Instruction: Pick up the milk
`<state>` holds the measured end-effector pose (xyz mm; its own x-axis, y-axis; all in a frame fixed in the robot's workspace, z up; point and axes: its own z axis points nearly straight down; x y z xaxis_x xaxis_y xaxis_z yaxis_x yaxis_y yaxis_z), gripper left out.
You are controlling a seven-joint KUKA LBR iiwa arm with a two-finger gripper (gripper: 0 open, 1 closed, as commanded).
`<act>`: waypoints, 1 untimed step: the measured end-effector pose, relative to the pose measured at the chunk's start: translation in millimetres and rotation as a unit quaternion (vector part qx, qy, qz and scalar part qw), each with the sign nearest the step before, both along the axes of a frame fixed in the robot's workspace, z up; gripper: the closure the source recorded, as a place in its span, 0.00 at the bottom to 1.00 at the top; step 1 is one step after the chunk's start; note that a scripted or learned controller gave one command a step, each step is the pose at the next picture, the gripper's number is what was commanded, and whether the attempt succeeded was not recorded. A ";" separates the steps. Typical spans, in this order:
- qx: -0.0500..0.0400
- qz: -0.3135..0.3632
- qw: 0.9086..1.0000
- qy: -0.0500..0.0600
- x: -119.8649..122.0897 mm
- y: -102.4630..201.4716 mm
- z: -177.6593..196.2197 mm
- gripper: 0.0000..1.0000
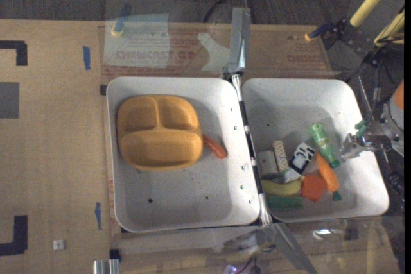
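The milk (302, 158) is a small black and white carton lying tilted in the middle of the right bin (295, 96), among other toy foods. My gripper (355, 142) hangs over the right side of that bin, to the right of the milk and apart from it. A green bottle (323, 143) lies between the gripper and the milk.
Around the milk lie a beige box (280, 154), a grey block (268, 163), a banana (282, 187), an orange carrot (327, 174) and an orange-red piece (313, 188). The left bin (180, 202) holds an orange divided plate (158, 131) and a small orange piece (215, 147).
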<state>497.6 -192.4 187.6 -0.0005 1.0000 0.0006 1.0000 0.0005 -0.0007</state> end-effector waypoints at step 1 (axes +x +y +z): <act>0.000 0.072 0.997 -0.002 -17.5 66.6 -70.5 0.00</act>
<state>480.1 -125.7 117.1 -0.1441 0.9896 -0.0004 0.9896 0.1441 0.0024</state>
